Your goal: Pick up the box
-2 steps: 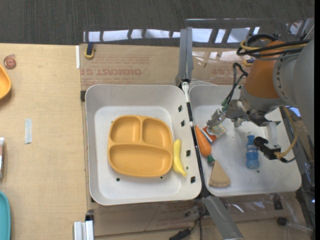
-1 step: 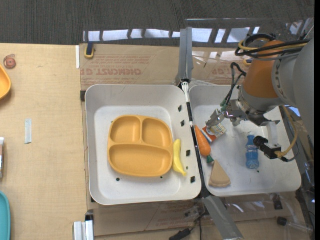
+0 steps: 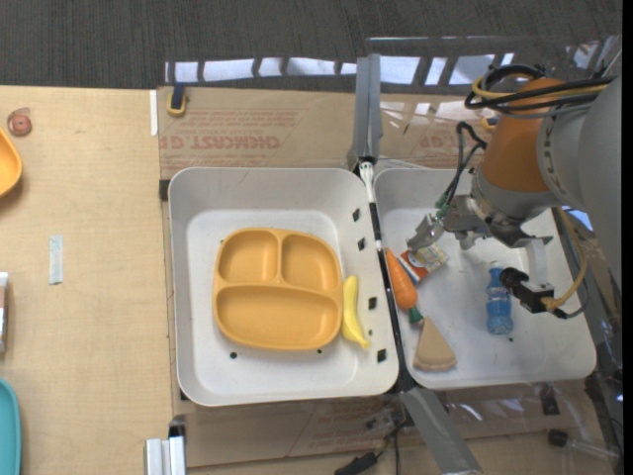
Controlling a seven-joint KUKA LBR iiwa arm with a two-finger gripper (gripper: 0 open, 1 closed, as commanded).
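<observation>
We see the gripper (image 3: 432, 236) low over the box (image 3: 428, 259) in the right bin (image 3: 554, 364); finger state unclear. A carrot (image 3: 401, 279), bottle (image 3: 498, 300) and wedge (image 3: 433, 346) crowd nearby.

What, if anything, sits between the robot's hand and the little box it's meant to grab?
Nothing visible does. The gripper hangs right over the box in the right bin. The carrot lies just beside the box on its left, close enough to get nudged, but not in between.
</observation>
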